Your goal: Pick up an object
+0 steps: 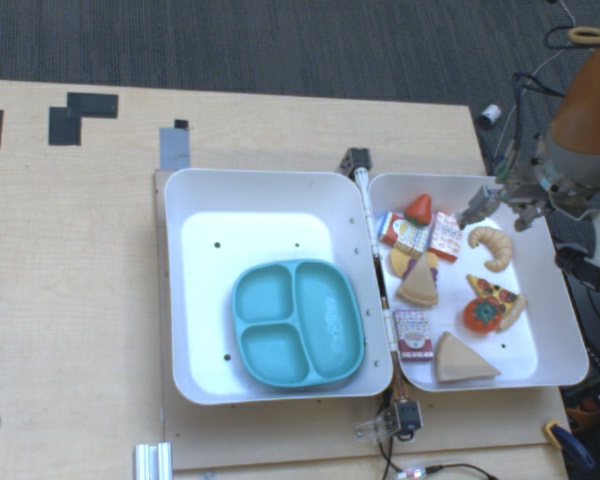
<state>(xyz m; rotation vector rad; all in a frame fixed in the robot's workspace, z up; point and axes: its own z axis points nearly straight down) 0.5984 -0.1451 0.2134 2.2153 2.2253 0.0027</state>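
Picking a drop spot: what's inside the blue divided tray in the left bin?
The blue tray shows three bare compartments, nothing lying in any of them. It rests on the floor of the left bin, and the patch of bin floor under it is covered.

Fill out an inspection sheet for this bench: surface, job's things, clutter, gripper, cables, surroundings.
Surface: pale wooden bench bearing two shallow white bins, left bin and right bin.
Job's things: in the right bin, toy foods: tan croissant, pizza slice, red tomato, beige wedge, small cartons.
Clutter: blue three-compartment plate in the left bin.
Gripper: two-finger gripper over the right bin's far edge, holding nothing.
Cables: wires beside the arm; more at the bench's near edge.
Surroundings: dark carpet.
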